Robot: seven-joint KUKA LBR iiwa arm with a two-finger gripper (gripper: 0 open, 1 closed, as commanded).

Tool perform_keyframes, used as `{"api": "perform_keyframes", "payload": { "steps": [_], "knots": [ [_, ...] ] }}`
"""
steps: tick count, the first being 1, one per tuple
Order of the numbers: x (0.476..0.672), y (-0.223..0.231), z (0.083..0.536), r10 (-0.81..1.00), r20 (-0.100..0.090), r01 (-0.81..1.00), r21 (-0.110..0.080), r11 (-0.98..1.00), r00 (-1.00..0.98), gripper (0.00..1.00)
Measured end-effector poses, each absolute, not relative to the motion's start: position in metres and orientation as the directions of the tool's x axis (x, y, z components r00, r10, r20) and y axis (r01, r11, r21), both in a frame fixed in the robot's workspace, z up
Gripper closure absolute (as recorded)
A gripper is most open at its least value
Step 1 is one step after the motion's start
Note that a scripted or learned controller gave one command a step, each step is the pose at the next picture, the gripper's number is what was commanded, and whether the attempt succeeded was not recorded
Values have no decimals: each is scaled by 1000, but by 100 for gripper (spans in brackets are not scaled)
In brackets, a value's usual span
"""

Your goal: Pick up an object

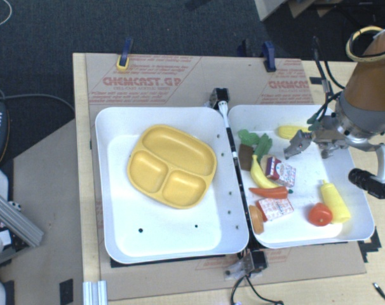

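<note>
Pincer (299,146) hangs above right bin (357,224), empty; open or closed, cannot tell.

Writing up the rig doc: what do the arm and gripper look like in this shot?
The arm is bulky and rounded, with an orange band above a grey wrist section. A yellowish cable loops over its top, and dark cables run down its left side. The gripper is small, grey and metallic, with a black cylindrical part jutting out below the wrist.

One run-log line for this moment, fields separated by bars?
gripper: over right white bin, nothing held | yellow three-compartment plastic plate: in left white bin
</note>
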State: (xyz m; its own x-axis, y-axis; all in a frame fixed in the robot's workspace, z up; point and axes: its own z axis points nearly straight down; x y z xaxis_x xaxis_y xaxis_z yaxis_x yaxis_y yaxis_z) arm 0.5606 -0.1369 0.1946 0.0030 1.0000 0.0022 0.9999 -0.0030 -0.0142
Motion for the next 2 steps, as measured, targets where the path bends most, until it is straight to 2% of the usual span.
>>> {"api": "perform_keyframes", "payload": {
  "steps": [1,2],
  "knots": [
    [564,-137,202,1000,0,1000,0,0,0,0],
    [561,-126,147,1000,2,1000,-7,0,0,0]
  ]
}}
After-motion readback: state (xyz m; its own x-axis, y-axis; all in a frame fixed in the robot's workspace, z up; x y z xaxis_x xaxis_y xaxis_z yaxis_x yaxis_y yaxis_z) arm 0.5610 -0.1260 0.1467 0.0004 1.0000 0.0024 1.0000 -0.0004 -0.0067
